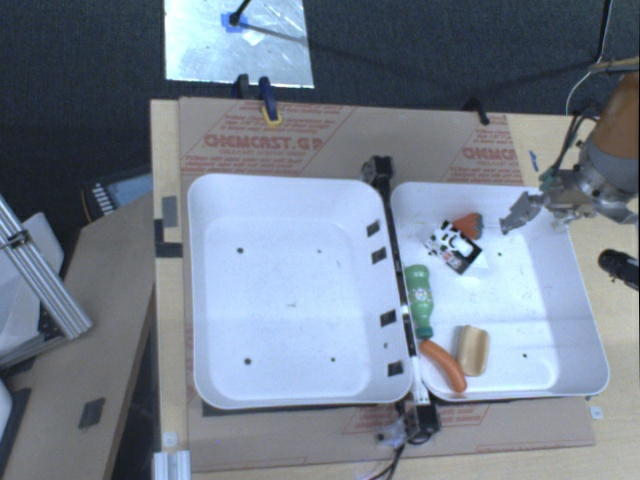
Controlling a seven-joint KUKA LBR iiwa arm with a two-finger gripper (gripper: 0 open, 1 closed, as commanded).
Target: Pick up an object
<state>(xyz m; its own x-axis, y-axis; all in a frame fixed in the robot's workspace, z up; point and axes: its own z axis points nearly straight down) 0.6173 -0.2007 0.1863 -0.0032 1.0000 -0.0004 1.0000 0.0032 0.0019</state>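
Dark carpet surrounds the bench (330, 128), which carries a sheet of printed cardboard under two shallow white bins set side by side. A shiny foil square (238, 28) lies on the floor at far left.

Left bin (290, 288): bare white floor w/ a few small dark holes.

Right bin (560, 298): five items, all toward its left half. Black-and-white patterned block (455, 247) near the far centre, w/ a small orange piece (468, 224) just beside it on the far side. Green bottle (420, 299) lies along the left wall. Orange carrot-shaped item (444, 365) sits at the near left corner, and a tan bread-roll shape (472, 350) is just right of it, close but contact unclear.

My gripper (522, 213) hangs over the far right part of the right bin, right of the orange piece and apart from it. Whether my fingers are spread or clenched, I cannot tell at this res. Nothing seen between them.
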